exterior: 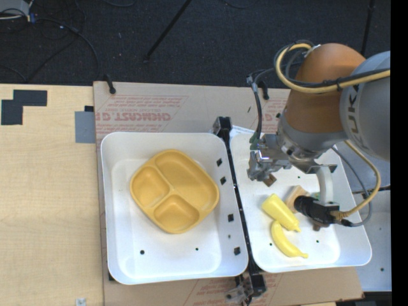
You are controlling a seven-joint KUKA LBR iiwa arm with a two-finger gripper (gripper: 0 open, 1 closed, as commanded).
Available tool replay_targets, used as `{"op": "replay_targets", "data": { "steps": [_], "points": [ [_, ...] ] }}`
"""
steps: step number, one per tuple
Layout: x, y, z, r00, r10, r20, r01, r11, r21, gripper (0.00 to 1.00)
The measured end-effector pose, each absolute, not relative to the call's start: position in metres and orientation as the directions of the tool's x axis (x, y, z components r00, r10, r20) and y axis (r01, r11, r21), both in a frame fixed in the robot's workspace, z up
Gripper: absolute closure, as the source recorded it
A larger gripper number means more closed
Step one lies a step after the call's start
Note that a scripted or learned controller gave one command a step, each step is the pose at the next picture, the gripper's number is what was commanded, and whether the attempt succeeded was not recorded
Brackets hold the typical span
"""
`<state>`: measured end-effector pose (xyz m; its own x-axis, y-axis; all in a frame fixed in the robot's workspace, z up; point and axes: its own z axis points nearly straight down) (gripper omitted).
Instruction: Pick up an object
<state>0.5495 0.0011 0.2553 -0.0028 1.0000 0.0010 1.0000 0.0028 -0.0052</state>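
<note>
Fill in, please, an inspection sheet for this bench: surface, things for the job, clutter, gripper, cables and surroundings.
Surface: left bin and right bin, both white, side by side on a cardboard sheet.
Job's things: yellow divided plate in the left bin; upper yellow piece, lower yellow piece and tan block close together in the right bin.
Clutter: nothing seen.
Grippers: gripper over the far left part of the right bin, just beyond the upper yellow piece.
Cables: dark cables on the floor beyond the bench.
Surroundings: pale wooden bench top at the left; dark floor behind.
</note>
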Motion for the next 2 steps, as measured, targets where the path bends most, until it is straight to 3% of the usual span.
{"op": "replay_targets", "data": {
  "steps": [2],
  "points": [
    [0.54,0.11,0.243,-0.004,1.0,0.0,1.0,0.004,-0.007,1.0]
  ]
}}
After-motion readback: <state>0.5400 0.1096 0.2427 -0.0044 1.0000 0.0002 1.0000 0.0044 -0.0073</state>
